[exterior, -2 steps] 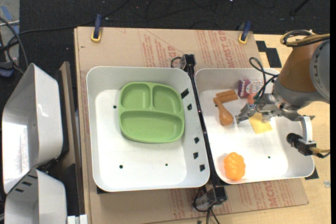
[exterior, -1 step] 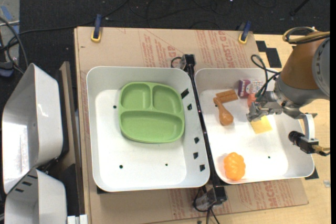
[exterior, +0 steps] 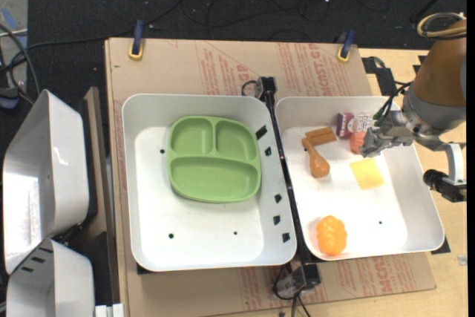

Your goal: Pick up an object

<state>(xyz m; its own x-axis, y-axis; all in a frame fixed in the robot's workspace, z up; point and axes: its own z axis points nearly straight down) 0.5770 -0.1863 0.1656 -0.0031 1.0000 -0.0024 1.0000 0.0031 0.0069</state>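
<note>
Objects for picking all lie in the right-hand white bin [exterior: 427, 230]: a purple and white packet [exterior: 349, 123] near the far wall, a small red item [exterior: 358, 142] just in front of it, a brown piece shaped like a drumstick [exterior: 318, 151] toward the bin's left side, a flat yellow block [exterior: 367, 174] near the middle, and an orange lumpy fruit-like toy [exterior: 332, 234] close to the near wall. The gripper [exterior: 376, 140] reaches in from the right and sits low over the far part of this bin, right beside the red item and just behind the yellow block; whether it touches the red item cannot be told, nor can the state of its jaws be made out at this size. The left-hand white bin [exterior: 141, 182] holds a green divided plate [exterior: 214, 159] with three compartments, lying flat toward its far half. Both bins rest on a brown cardboard-covered bench [exterior: 223, 63], with two clamps at its far edge.
</note>
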